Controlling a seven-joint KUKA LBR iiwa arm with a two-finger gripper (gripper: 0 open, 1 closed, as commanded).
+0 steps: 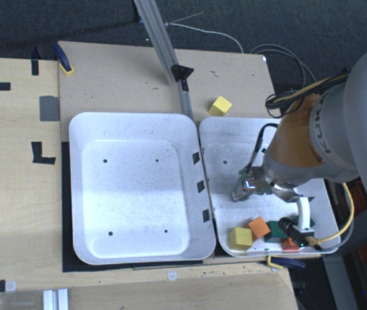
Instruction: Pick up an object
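Your pincer (240, 192) hangs low over bare floor in the right bin (235, 141), centre-right of frame; grip state cannot be told. The blocks (258, 230) huddle at the bin's lower edge. Risk, in my judgement: closing here catches nothing.

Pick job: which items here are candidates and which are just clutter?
Job:
gripper
yellow block in right bin
orange block
green piece
red piece

Clutter:
yellow cube on the bench, outside the bins
left bin
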